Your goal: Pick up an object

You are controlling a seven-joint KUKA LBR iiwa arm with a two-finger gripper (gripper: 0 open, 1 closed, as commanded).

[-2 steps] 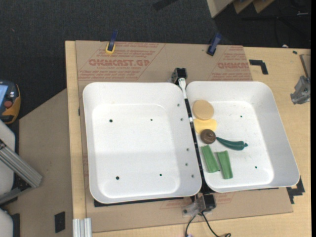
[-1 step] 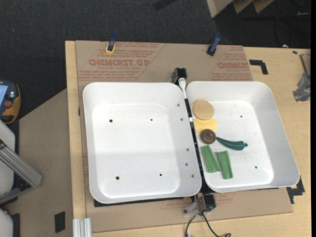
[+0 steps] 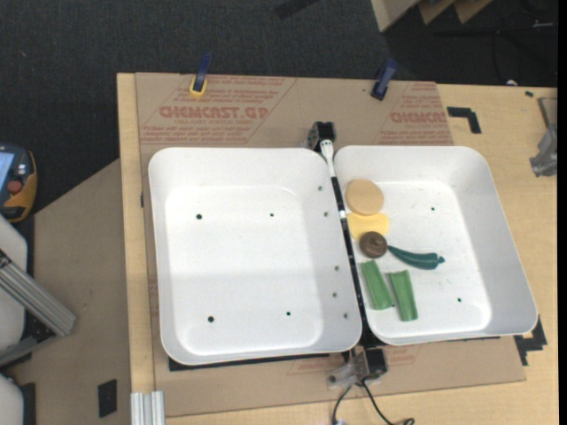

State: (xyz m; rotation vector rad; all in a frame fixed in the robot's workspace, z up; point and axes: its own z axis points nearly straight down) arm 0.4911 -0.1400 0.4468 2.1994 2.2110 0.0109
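The bench (image 3: pixel 266 388), a brown sheet with red print, carries two shallow white bins; dark carpet lies beyond its far edge. Left bin (image 3: pixel 239 255): bare floor. Right bin (image 3: pixel 469 237): all objects sit near its left wall. Nearest, two green blocks (image 3: pixel 390 289) lie side by side, long axes running near to far. Behind them, a brown disc (image 3: pixel 373 245) touches a teal curved piece (image 3: pixel 415 257), which extends rightward. A yellow piece (image 3: pixel 364 227) and a tan disc (image 3: pixel 364 197) follow. Gripper (image 3: pixel 544 153) at right edge: finger state cannot be determined.
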